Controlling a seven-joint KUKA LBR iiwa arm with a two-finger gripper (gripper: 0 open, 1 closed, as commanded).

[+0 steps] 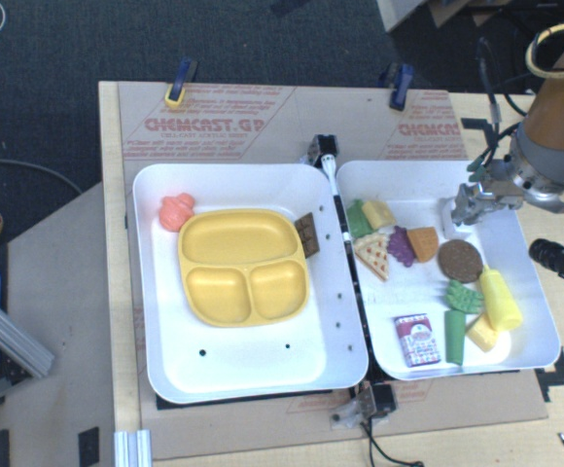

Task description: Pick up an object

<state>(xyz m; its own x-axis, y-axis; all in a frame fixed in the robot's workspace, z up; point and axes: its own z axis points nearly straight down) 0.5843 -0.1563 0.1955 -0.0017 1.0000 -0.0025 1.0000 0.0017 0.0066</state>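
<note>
The left shallow white bin (156, 290) is holding a yellow three-compartment plastic plate (243, 266), with a pink toy (176, 211) at the plate's far-left corner and a small brown block (307, 233) touching its right edge. The right shallow white bin (530, 305) is carrying toy foods: a pizza slice (372, 256), a purple piece (401, 246), a round brown cookie (460, 260), a yellow corn cob (500, 299) and a small red box (417, 340). The metal pincer (469, 205) is hovering near the bin's far-right corner, just beyond the cookie; its state cannot be told.

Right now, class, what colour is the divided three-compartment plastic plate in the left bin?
Yellow; the divided plastic plate shows best in the camera view.
</note>
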